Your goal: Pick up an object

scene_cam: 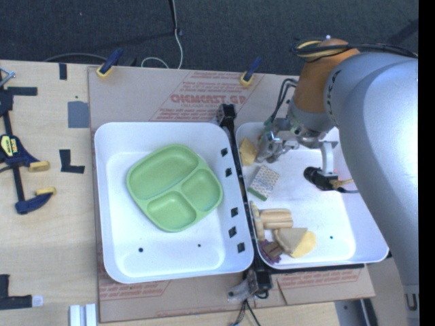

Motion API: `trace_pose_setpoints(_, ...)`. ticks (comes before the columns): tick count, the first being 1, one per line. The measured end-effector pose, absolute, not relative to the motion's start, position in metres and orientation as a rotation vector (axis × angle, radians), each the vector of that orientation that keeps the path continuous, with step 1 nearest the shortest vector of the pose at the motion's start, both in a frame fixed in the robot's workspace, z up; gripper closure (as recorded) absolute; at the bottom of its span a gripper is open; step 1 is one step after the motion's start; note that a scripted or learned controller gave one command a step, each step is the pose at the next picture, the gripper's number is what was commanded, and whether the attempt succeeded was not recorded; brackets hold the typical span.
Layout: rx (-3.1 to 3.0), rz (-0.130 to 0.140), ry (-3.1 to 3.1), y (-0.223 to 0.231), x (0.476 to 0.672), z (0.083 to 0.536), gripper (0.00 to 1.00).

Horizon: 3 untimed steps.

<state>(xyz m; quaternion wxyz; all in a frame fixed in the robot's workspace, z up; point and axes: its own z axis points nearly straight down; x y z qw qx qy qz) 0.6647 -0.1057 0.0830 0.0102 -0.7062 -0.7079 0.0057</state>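
My gripper (270, 148) hangs low over the far left part of the right bin (353, 250). Just left of it, a yellow wedge-shaped piece (246, 152) leans against the bin wall. A small checkered packet (265, 180) lies right below the gripper in the view. Nothing can be seen held in the gripper. Toward the near edge of this bin are a tan bun-like roll (274, 217), a pale yellow wedge (297, 242) and a small purple item (271, 252).
The left bin (115, 250) holds a green divided plate (175, 187). A black strip with clips (234, 202) runs between the two bins. The grey arm (380, 134) covers the right side of the right bin. Clamps lie on the bench at far left (17, 175).
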Motion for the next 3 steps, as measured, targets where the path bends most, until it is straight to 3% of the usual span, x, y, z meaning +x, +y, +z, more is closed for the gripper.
trace_pose_setpoints(3,-2.218,0.025,-2.211,-0.1002,0.6645,0.0837,0.00)
